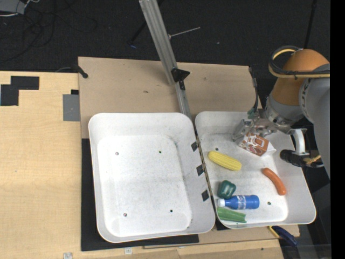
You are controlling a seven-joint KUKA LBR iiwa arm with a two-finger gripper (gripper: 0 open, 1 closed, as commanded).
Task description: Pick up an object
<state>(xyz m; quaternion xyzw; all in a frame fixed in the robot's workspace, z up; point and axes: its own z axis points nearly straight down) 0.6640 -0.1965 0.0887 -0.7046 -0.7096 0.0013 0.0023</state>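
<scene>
White right bin [302,212]: one corn [225,161], one bottle [239,202].

My bench [124,88] is a tan board carrying two shallow white bins side by side: the left bin [141,176] and the right bin [215,125], touching along their inner edges, on a black mat [86,198].
</scene>
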